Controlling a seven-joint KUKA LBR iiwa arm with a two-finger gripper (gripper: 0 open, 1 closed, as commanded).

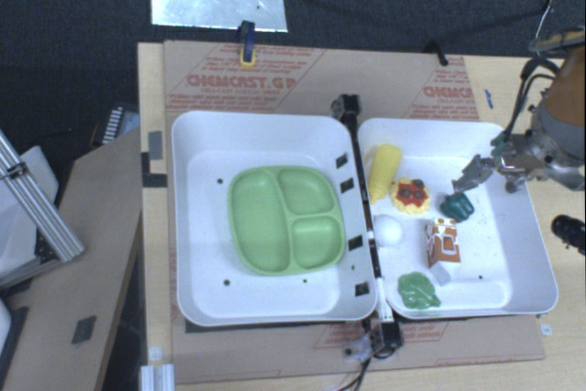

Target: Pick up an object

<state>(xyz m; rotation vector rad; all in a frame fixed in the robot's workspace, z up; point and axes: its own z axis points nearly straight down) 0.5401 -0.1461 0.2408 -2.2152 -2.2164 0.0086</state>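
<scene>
My gripper [472,174] hangs at the right of the frame, over the right bin [526,243], and its fingers look spread apart with nothing between them. Just below its tip lies a small teal toy [458,206], the nearest thing, so I take it as my target. Under it stands a small orange and white box [442,243], and left of it lies a red and yellow toy [410,195]; both are near. I think I should come down straight over the teal toy, keep the fingers wide until they pass on both sides, then close slowly, so that I do not push the box.
</scene>
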